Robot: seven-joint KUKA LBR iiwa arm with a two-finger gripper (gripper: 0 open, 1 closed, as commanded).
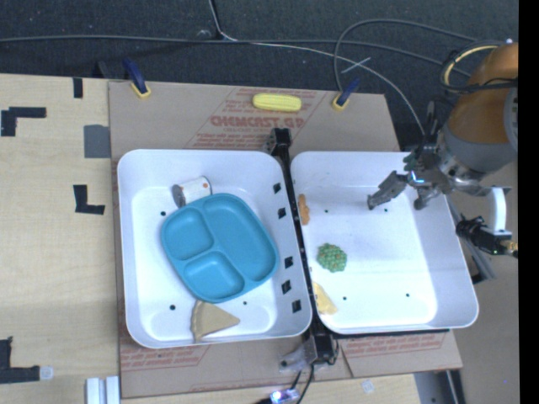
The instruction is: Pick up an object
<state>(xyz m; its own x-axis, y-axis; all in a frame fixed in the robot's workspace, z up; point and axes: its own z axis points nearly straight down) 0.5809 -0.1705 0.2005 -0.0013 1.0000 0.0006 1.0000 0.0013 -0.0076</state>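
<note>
My gripper (402, 194) hangs over the upper right part of the right bin (421, 310). It is open, with nothing between its two dark fingers (383, 195). A green, bumpy object (332, 257) lies mid-bin, below and to the left of the gripper and well apart from it. A small orange piece (303, 210) rests against the right bin's left wall. A yellowish piece (323, 298) sits near that bin's lower left corner.
The left bin (135, 225) holds a blue divided plate (221, 247), a small white cup on its side (192, 190) and a tan wedge (210, 318). A yellow object (276, 102) lies on the cardboard behind the bins. Cables run across the dark floor behind.
</note>
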